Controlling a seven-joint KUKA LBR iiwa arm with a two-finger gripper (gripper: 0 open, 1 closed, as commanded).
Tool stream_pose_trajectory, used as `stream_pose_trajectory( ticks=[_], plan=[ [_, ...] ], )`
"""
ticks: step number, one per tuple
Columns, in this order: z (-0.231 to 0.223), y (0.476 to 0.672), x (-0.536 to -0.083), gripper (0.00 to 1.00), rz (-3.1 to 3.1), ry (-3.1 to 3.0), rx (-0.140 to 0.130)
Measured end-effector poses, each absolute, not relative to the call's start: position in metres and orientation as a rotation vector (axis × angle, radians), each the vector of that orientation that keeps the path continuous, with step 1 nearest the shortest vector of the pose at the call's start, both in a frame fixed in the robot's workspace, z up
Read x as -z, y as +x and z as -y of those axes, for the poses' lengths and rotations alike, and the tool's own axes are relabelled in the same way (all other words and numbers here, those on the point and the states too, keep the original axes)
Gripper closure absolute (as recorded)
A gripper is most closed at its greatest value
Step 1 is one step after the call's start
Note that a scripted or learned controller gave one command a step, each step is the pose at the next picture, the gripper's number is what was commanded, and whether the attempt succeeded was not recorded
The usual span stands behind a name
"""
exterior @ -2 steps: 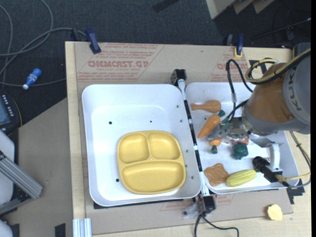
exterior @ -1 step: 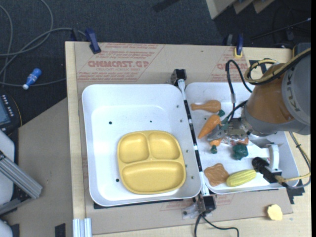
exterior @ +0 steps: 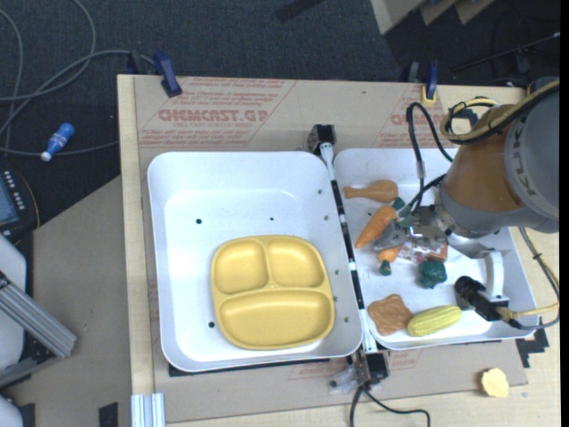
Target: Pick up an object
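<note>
Camera view: the gripper [exterior: 411,238] sits low in the right bin [exterior: 507,323] among the toy foods, just beside the carrot [exterior: 376,225], presumably positioned for a pick, though its grasp state cannot be determined, while the yellow divided plate [exterior: 271,292] occupies the left bin [exterior: 178,238].

Overhead slanted view onto both bins [exterior: 169,238]
</note>
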State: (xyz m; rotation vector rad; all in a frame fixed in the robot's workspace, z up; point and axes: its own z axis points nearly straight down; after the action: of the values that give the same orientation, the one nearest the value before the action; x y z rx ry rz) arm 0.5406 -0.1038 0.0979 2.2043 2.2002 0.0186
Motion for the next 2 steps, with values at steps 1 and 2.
stream_pose_trajectory(
  ticks=[1, 2],
  plan=[
    [0.129, 0.498, -0.098, 0.00, -2.195, 2.185, -0.041],
    [0.113, 0.565, -0.097, 0.00, -2.199, 2.201, -0.012]
  ],
)
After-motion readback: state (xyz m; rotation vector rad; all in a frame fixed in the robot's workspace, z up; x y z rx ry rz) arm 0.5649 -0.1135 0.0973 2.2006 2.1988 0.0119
